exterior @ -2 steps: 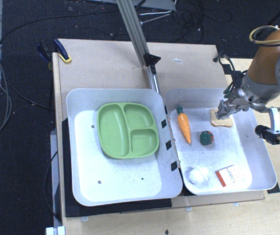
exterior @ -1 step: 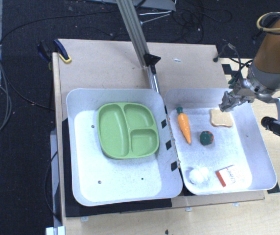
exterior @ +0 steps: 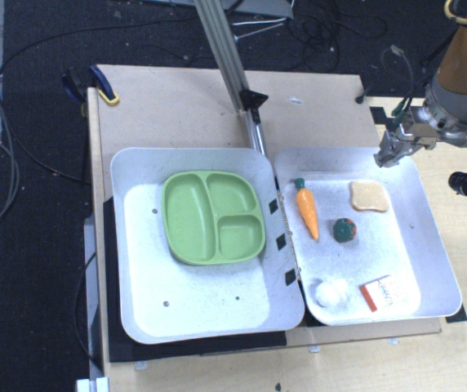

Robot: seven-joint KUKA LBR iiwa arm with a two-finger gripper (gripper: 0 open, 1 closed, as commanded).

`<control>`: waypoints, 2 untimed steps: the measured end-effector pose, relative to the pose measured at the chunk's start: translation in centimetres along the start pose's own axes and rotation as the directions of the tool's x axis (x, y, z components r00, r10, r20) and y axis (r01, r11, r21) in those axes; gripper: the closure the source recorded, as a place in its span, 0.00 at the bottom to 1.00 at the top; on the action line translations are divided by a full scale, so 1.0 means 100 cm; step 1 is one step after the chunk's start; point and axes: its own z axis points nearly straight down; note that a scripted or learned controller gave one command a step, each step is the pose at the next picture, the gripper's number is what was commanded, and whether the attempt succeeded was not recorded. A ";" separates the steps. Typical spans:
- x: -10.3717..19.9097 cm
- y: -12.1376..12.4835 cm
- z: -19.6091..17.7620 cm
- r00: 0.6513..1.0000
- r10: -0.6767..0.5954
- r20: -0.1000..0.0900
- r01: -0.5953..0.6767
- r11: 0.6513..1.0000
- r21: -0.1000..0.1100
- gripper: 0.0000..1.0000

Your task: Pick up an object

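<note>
At the lower right of the frame, in the right bin (exterior: 429, 243), lie a white ball (exterior: 331, 291) and a red-and-white box (exterior: 379, 292). Farther up sit a dark green and red ball (exterior: 345, 229), a carrot (exterior: 306, 208) and a bread slice (exterior: 369, 196). The left bin (exterior: 135, 300) holds a green divided plate (exterior: 215, 217). The gripper (exterior: 389, 155) hovers above the right bin's upper edge, holding nothing; how far it is open cannot be told.

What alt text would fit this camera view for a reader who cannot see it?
The gripper hovers over the far edge of the right bin, which holds a carrot, bread slice, green-topped ball, white lump and red-and-white packet. The left bin holds a green divided plate.
</note>
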 end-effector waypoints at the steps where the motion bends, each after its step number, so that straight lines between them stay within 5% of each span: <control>1: 0.000 0.001 -0.011 1.000 0.001 -0.001 -0.001 1.000 0.004 1.00; 2: 0.051 -0.014 -0.019 1.000 -0.003 -0.004 0.003 1.000 0.007 1.00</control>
